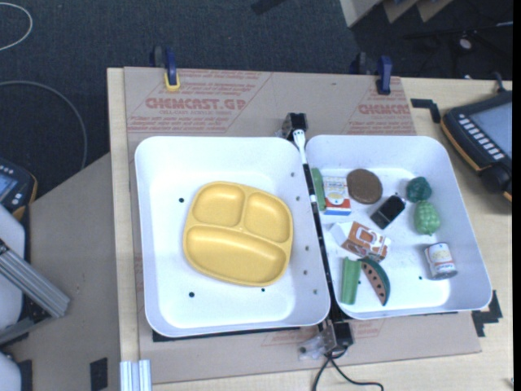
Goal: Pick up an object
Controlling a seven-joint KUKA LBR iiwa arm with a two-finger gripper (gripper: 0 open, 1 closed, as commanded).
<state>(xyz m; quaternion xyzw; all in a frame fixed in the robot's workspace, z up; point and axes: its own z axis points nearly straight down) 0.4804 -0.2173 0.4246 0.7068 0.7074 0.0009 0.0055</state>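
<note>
The right bin (456, 287) holds several small objects. A brown round disc (365, 186) lies near its back, beside a white and green carton (334, 193). A black block (388, 211) sits in the middle. Two green bumpy pieces (420, 190) (427, 217) lie at the right. A small can (440, 260) rests near the right wall. An orange and white packet (365, 240), a green stick (350, 279) and a watermelon slice (377, 278) lie toward the front.
The left bin (159, 243) holds a yellow three-part tray (238, 232). A black and yellow tablet (484, 133) sits at the bench's right edge. Two blue clamps (170, 63) (384, 72) hold the board at the back.
</note>
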